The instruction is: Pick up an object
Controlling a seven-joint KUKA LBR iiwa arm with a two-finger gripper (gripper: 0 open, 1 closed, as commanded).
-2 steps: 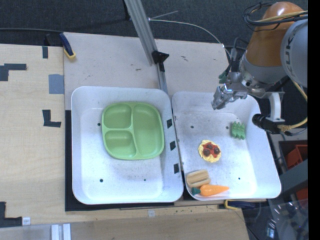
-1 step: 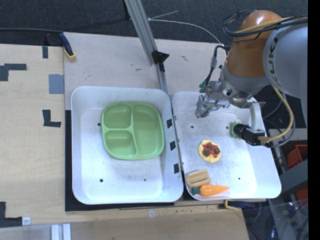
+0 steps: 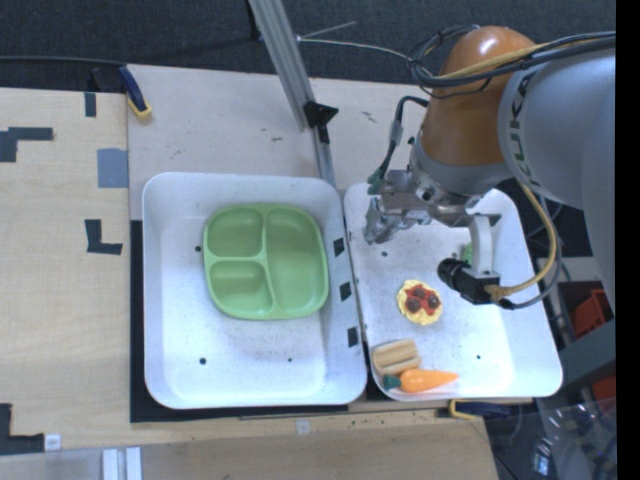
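- Nearest the camera, an orange carrot [image 3: 428,378] lies at the right bin's [image 3: 520,353] front edge, touching a tan bread roll [image 3: 394,354].
- Behind them sits a small yellow tart [image 3: 420,301] with dark red topping, apart from the claw [image 3: 378,226].
- Claw hangs over the bin's rear left; holds nothing; its opening I cannot tell.
- Left bin [image 3: 170,298] carries a green divided plate [image 3: 266,261].

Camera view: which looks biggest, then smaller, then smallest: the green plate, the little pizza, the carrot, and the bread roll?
1. Green plate, by far the biggest.
2. Carrot, bread roll and little pizza look about alike in size, too close to rank.
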